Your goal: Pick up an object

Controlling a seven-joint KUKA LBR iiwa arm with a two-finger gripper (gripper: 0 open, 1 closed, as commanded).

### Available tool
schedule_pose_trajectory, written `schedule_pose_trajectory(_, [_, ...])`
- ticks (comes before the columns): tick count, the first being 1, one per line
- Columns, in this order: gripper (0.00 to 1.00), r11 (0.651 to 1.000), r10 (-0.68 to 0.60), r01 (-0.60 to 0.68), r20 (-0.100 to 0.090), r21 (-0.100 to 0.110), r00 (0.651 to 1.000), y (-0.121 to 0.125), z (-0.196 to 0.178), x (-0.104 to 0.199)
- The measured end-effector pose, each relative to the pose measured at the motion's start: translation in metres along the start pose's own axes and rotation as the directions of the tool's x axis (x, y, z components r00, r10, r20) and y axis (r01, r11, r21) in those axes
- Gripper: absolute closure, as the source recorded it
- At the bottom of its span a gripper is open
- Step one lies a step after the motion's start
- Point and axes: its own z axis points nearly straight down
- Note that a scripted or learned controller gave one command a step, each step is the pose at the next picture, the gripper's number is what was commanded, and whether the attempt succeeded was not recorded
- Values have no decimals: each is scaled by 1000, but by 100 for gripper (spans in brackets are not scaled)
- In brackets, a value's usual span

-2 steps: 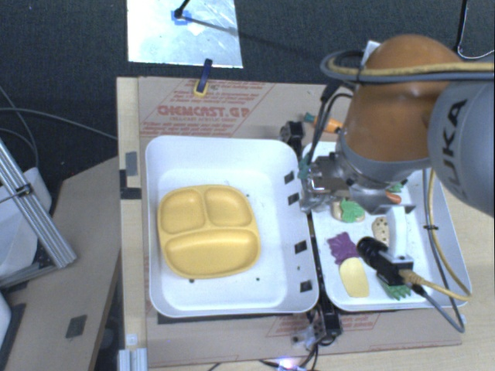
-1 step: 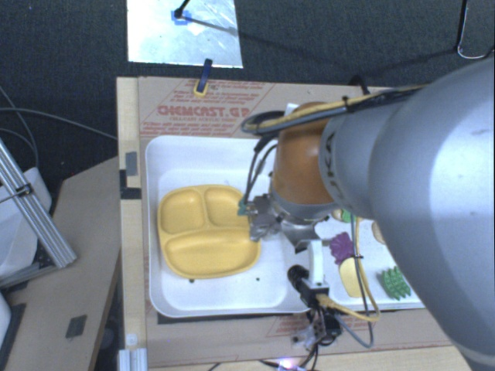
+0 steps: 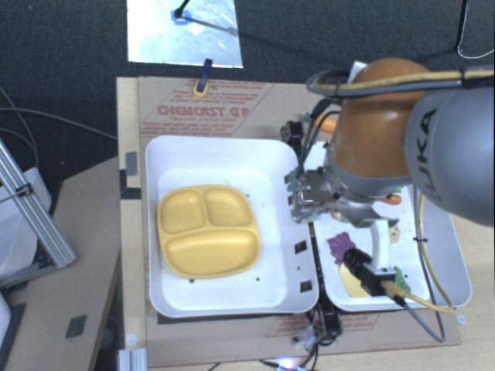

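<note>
**Gripper (image 3: 304, 201) hanging at the wall between the two bins**
It sits just right of the yellow tray (image 3: 207, 230), which lies flat in the left bin (image 3: 274, 288). Whether the jaws are open or closed cannot be told. A purple object (image 3: 339, 246) lies farther right of the tray. A good pick likely needs the gripper centred over one item, clear of the bin wall, before it descends.

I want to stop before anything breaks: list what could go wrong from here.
1. The tool sits right at the shared wall between the left bin and the right bin; coming down here, it may hit the rim rather than an object.
2. The yellow tray is wide and flat, likely hard to pinch.
3. The purple object lies right beside a yellow piece; a grab there may catch both or slip.
</note>
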Motion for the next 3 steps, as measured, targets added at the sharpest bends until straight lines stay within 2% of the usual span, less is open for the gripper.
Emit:
schedule_pose_trajectory(1, [100, 1000, 0, 0, 4, 12, 1000, 50, 49, -31])
schedule_pose_trajectory(2, [100, 1000, -7, 7, 2, 14, 1000, 64, 96, -4])
schedule_pose_trajectory(3, [100, 1000, -8, 8, 0, 18, 1000, -6, 93, 21])
